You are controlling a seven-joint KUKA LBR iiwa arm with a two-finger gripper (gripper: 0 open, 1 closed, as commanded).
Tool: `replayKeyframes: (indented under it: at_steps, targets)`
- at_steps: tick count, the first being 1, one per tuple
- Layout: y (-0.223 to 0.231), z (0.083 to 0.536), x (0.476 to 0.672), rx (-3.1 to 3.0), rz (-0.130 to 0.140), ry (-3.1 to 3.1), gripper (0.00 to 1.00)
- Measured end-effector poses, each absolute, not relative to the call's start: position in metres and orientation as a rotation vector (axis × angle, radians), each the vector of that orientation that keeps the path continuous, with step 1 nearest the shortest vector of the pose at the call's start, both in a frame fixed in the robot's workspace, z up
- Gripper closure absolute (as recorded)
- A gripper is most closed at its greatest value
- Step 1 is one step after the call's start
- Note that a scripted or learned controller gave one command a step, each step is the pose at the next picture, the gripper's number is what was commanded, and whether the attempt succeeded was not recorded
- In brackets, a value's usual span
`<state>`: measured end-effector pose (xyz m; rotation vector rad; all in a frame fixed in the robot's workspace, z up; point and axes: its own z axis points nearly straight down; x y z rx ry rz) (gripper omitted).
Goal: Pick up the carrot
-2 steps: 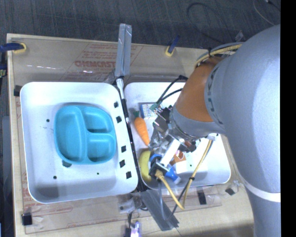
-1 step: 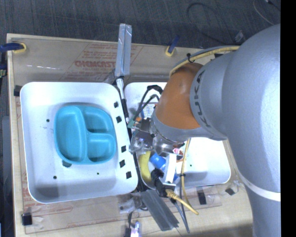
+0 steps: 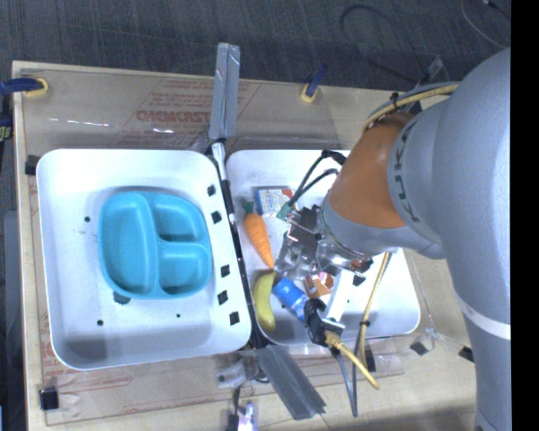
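Observation:
An orange carrot (image 3: 258, 237) lies in the right bin (image 3: 399, 305), close to its left wall, pointing up and to the left. My gripper (image 3: 298, 260) hangs just to the right of the carrot and slightly nearer the front, above a blue object (image 3: 290, 296). The wrist hides the fingertips. Nothing is visibly held between them.
A yellow-green banana-like item (image 3: 264, 299) lies near the right bin's front left corner. A small printed packet (image 3: 271, 199) sits behind the carrot. The left bin (image 3: 72, 330) holds a blue divided tray (image 3: 154, 245). Cables loop around the wrist.

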<state>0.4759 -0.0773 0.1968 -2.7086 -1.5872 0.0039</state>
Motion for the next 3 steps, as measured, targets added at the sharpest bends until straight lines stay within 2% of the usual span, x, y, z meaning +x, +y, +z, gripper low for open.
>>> replayKeyframes:
  at_steps: [1, 2, 3]
  targets:
    - [-0.017, 0.191, 0.476, -3.039, 0.005, -0.781, 1.00]
    - [0.038, 0.191, 0.493, -2.987, 0.007, -0.965, 1.00]
    - [-0.011, 0.190, 0.476, -2.851, 0.008, -1.310, 1.00]
